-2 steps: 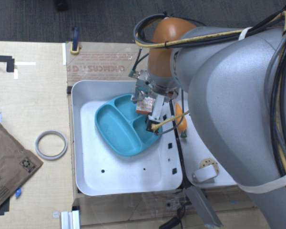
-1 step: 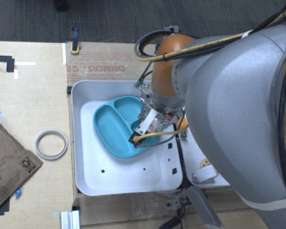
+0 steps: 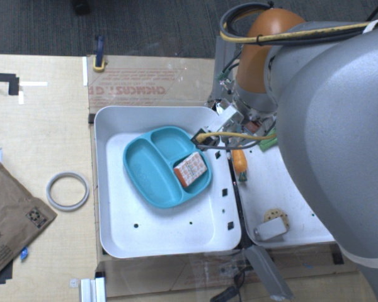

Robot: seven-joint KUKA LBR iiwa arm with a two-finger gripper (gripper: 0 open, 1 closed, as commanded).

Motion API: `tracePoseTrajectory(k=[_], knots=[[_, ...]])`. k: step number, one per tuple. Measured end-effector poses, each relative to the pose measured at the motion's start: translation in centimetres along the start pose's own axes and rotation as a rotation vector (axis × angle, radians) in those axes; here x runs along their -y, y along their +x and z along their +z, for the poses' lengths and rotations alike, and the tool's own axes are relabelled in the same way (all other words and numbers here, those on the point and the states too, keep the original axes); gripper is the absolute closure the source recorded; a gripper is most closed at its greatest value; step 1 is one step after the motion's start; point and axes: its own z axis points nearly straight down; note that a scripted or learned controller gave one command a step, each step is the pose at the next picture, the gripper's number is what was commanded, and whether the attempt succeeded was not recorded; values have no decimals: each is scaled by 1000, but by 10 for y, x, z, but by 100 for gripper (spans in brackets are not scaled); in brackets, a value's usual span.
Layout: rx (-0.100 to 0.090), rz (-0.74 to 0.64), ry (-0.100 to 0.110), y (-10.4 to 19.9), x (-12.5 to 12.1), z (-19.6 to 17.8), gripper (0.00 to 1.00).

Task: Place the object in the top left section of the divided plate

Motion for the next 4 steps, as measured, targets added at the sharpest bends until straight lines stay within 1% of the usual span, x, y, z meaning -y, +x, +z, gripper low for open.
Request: tracePoseTrajectory(k=[1,2,3,4], knots=[[0,-44,1,-68,-35,-29,100],[0,-106,0,-132,-36,-119,100],[1,16,0,-46,-95,-121,100],[0,5,0,-103,-144,-138,100]])
